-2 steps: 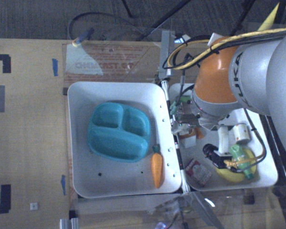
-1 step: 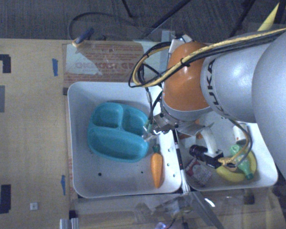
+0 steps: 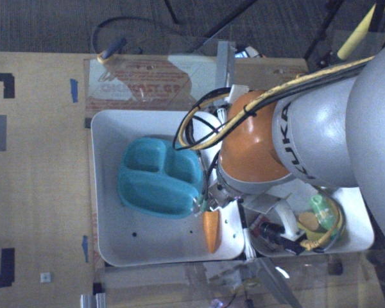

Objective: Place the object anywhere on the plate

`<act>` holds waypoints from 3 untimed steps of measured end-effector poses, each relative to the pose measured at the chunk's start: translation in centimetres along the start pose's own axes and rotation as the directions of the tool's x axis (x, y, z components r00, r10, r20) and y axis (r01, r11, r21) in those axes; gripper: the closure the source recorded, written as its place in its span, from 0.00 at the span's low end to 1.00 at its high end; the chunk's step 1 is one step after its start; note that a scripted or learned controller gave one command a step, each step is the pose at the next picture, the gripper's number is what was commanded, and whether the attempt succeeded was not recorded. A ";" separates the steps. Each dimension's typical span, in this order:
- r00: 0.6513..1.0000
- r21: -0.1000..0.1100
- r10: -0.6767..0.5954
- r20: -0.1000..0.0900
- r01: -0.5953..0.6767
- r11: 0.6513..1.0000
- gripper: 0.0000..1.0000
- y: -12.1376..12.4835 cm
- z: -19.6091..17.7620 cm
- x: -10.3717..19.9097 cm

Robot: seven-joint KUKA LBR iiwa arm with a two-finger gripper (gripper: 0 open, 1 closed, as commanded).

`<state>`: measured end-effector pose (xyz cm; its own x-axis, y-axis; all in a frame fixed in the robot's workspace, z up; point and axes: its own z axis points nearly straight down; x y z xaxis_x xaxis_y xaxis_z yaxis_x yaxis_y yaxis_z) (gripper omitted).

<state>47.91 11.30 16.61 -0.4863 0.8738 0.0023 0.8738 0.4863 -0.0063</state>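
The orange carrot-shaped toy lies on the white bin floor just below the gripper, beside the teal divided plastic plate, so placing it remains undone.

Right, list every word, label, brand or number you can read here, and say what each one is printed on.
"KUKA", partly hidden, in dark letters on the grey arm beside its orange band.
Reddish print on the cardboard sheet behind the left bin: too blurred to read.
Nothing readable on the teal plate or the orange object.
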 end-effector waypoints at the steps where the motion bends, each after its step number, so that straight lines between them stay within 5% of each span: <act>1: 0.635 -0.004 -0.773 0.009 0.773 0.635 1.00 1.2 -7.8 1.8; 2: 0.626 -0.002 -0.780 0.004 0.780 0.626 1.00 1.4 -4.3 2.4; 3: 0.626 -0.002 -0.780 0.004 0.780 0.626 0.00 1.4 -4.3 2.3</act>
<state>48.02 14.04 20.89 -0.9859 0.1675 0.0025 0.1675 0.9859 0.0002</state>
